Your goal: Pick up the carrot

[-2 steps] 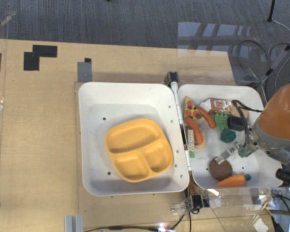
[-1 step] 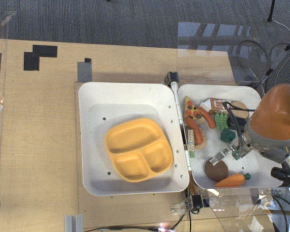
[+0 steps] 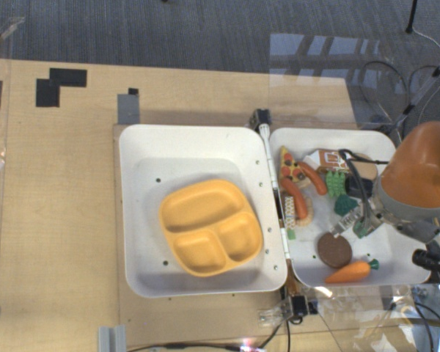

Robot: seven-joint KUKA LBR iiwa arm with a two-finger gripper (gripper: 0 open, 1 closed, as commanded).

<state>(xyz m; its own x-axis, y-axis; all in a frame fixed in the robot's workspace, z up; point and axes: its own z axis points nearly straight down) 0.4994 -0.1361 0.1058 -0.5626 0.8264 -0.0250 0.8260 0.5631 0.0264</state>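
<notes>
The carrot [image 3: 348, 271], orange with a small green top at its right end, lies near the front edge of the right bin [image 3: 403, 270]. My gripper [image 3: 354, 223] hangs over the middle of that bin, a little behind the carrot and apart from it. The arm's orange band [image 3: 424, 164] comes in from the right and hides the bin's right side. Nothing shows held at the gripper's tip.
A brown round patty [image 3: 334, 249] sits just left of the carrot. Behind lie sausages [image 3: 299, 201], a pizza slice [image 3: 289, 169], a green block [image 3: 336, 182] and a small box [image 3: 330, 158]. The left bin [image 3: 143, 167] holds a yellow divided plate [image 3: 211, 227].
</notes>
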